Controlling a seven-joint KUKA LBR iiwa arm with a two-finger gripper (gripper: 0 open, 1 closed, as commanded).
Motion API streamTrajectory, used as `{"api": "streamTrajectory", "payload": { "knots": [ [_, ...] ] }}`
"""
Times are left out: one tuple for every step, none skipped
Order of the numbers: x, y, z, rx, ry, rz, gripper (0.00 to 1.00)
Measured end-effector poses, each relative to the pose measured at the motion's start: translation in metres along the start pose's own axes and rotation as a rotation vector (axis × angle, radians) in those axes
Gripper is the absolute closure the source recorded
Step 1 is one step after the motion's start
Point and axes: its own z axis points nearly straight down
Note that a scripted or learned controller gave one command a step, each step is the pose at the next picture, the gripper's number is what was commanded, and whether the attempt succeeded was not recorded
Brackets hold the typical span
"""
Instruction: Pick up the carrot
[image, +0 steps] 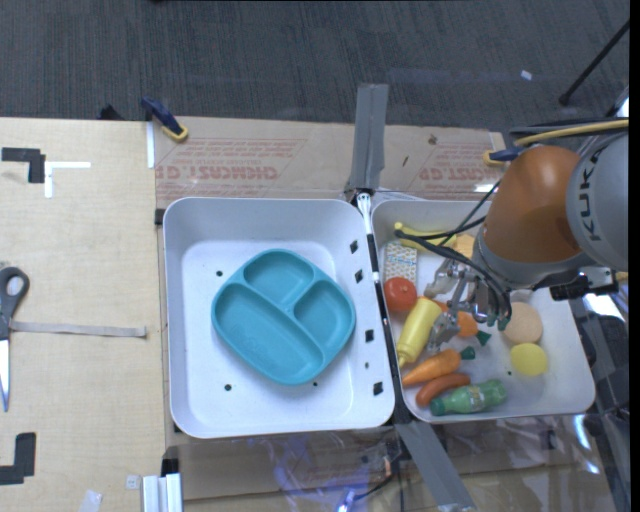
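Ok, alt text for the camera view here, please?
The gripper hangs low over the right bin, just above a carrot lying among toy foods. A blue divided plate sits in the left bin.

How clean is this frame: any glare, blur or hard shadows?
Camera view: even, soft lighting; the left bin and blue plate are sharp with faint shadows; the gripper over the carrot looks slightly smeared; bright reflections on plastic at the bottom edge.
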Motion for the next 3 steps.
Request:
{"api": "streamTrajectory", "payload": {
  "knots": [
    [-0.005, -0.003, -0.013, 0.003, -0.016, 0.002, 1.00],
    [-0.038, 0.014, -0.100, 0.001, -0.002, 0.382, 1.00],
    [-0.038, 0.014, -0.100, 0.001, -0.001, 0.382, 0.00]
  ]
}}
